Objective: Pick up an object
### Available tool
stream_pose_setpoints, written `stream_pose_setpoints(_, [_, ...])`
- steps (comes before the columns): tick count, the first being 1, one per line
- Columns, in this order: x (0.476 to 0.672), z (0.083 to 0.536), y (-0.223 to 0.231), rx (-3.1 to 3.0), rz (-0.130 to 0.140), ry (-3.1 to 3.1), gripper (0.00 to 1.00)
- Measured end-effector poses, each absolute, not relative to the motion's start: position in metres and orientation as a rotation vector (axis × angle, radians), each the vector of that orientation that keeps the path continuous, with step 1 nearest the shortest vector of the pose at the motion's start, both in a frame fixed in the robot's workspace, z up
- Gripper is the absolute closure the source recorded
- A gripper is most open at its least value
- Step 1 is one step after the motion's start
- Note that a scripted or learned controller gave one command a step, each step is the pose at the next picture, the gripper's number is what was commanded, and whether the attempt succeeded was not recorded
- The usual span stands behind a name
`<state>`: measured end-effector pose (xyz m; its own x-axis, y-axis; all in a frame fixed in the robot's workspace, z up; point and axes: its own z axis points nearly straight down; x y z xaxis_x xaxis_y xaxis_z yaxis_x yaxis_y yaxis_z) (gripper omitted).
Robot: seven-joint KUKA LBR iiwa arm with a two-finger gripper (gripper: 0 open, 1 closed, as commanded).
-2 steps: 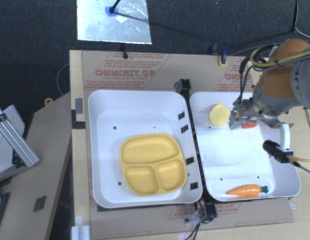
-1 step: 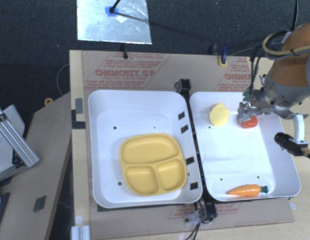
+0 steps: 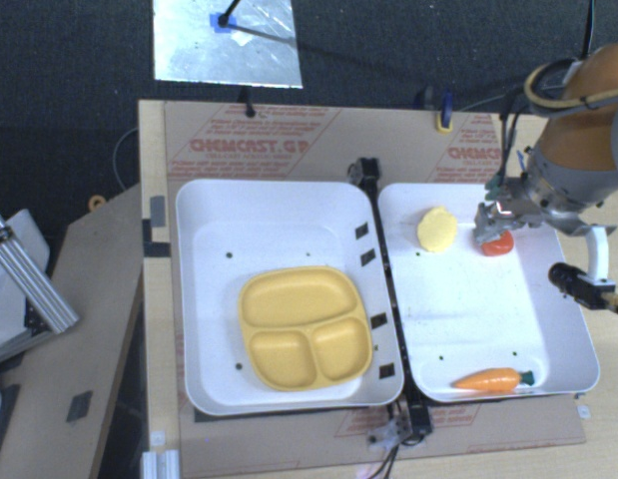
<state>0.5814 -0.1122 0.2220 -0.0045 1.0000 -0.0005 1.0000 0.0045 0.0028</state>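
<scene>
Right bin (image 3: 563,352): three items — one yellow round piece (image 3: 437,230), one red piece (image 3: 497,244), one carrot (image 3: 487,379) (near front wall). Jaws (image 3: 493,226) sit directly over the red piece; spread or pinching, cannot tell. Left bin (image 3: 204,267): one yellow divided tray (image 3: 305,326). Brown board covers the worktop (image 3: 259,138); dark carpet beyond.

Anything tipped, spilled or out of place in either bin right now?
Nothing stands out. The yellow three-compartment plastic tray lies flat in the left bin; the yellow round toy, red toy and orange carrot rest separately.
</scene>
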Motion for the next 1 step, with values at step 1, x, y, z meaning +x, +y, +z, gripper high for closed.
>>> stream_pose_setpoints(1, [0.5703,0.2179,-0.0515,2.212,0.001,2.233,1.0])
